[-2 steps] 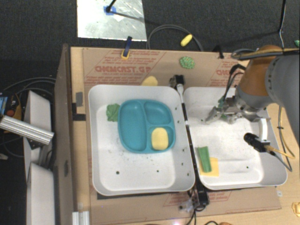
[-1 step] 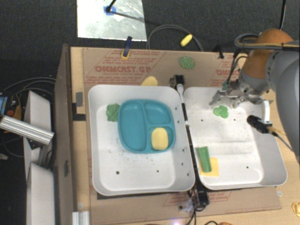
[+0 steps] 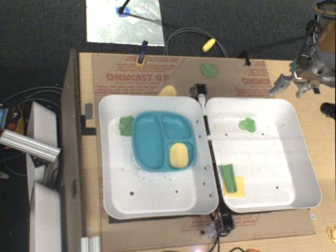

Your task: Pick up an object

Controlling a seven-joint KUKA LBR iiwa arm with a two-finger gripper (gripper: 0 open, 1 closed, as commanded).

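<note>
hand: spread, holding nothing, parked off the right bin so your view stays open
target: green stick unobstructed

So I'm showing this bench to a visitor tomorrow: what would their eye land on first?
Most likely the blue divided tray in the left bin, with a yellow piece in its lower right compartment. Next, the right bin, where a green stick lies over a yellow square near the lower left corner. The gripper hangs outside the bins, past the right bin's far right corner.
</note>
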